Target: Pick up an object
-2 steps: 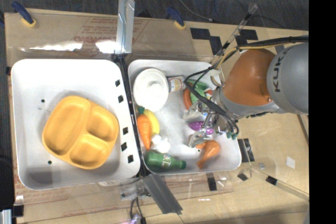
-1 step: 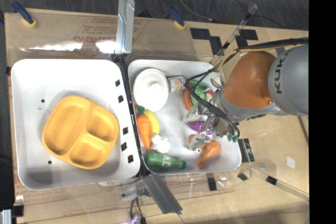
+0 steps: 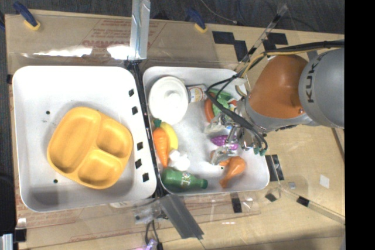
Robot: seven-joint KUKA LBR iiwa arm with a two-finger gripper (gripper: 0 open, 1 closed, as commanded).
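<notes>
— Over the right bin point(image 3: 256, 180), what is the arm doing?

— Its grey body with the orange band point(image 3: 280, 91) reaches in from the right, and the gripper point(image 3: 229, 139) hangs low among the toys near the middle of that bin. Cables and metal parts crowd the spot, so I cannot tell how the gripper stands, nor whether it has anything.

— What lies around it?

— Just beside it a small purple thing point(image 3: 218, 140), too blurred to name. Toward the near wall an orange chicken leg point(image 3: 234, 168) lies tilted, touching or nearly touching the gripper's lower parts. An orange-red piece point(image 3: 208, 109) shows just above, partly hidden by green wire.

— And the rest of that bin?

— A white bowl point(image 3: 169, 99) sits at the far left corner, with a small bottle point(image 3: 197, 93) lying next to it. Along the left wall a carrot point(image 3: 160, 146) lies beside a yellow banana point(image 3: 170, 135). Below them a little white piece point(image 3: 179, 161) rests just above a green bottle point(image 3: 183, 180), which lies on its side against the near wall.

— The left bin point(image 3: 29, 96)?

— It holds a yellow divided plate point(image 3: 89, 147), flat, with three hollows, well apart from the arm.
</notes>
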